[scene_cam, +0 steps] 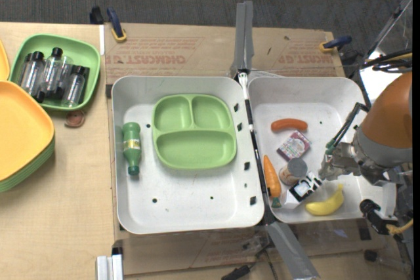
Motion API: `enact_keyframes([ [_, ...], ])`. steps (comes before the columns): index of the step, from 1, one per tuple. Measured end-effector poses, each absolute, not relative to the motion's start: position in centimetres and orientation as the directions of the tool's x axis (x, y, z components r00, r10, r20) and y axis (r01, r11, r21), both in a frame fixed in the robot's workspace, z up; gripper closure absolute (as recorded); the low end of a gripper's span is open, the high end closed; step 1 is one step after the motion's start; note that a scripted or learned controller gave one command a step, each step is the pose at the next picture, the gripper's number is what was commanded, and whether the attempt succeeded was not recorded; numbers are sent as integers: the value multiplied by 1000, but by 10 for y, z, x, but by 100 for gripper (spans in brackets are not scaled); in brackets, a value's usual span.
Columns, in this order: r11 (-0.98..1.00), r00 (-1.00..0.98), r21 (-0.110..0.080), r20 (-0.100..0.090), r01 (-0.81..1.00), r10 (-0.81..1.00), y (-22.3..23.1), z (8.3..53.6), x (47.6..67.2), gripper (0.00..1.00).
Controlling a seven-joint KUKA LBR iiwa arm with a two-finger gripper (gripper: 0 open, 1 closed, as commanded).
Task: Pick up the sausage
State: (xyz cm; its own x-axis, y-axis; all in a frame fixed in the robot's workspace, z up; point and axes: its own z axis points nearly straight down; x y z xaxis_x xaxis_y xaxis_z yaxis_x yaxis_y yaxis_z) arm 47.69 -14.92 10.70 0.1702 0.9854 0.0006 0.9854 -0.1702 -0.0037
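Note:
The sausage (289,124) is a short orange-red link lying crosswise in the upper middle of the right bin (308,90). My gripper (326,167) hangs over the right part of that bin, lower and to the right of the sausage and well apart from it. It sits just above a small black-and-white object (305,188) and a banana (326,202). Nothing shows in its grasp.
A purple packet (293,145), a round tin (293,170) and a carrot (272,177) lie below the sausage. The left bin (184,206) holds a green divided plate (194,131) and a green bottle (131,147). A green tray of bottles (56,72) and yellow plates (20,134) sit at far left.

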Motion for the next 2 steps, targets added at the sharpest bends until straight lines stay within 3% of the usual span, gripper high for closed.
enact_keyframes([
  [1,135,-135,-4,2,991,991,-154,90,476,100],
  [2,45,-45,-2,-1,999,999,-214,91,532,100],
])
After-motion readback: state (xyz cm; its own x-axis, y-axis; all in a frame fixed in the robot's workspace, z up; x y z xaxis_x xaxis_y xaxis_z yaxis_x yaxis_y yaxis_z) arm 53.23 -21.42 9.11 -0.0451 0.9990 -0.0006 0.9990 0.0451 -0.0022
